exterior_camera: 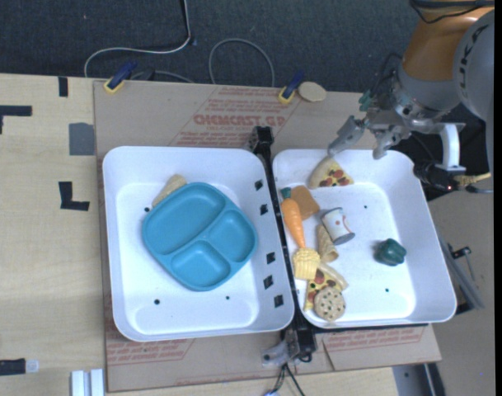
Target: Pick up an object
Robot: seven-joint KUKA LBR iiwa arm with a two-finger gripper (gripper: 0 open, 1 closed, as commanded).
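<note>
Since the claw (363,141) hangs open and empty over the right bin's (428,221) far rim, go for the pizza slice (331,174) just below; straddle it flat, avoid the wall.

A divided tray (201,235) lies in the left bin (123,221); toy foods (316,254) crowd the right bin's (424,246) left side.

Both white bins (123,221) look like smooth, slightly glossy plastic, and so does the blue divided plate (199,235). They sit on a matt brown cardboard sheet (226,118) with red print, laid over a pale wood-grain bench top (36,246). The carrot (293,221) and dark green pepper (390,252) look like smooth moulded plastic.
</note>
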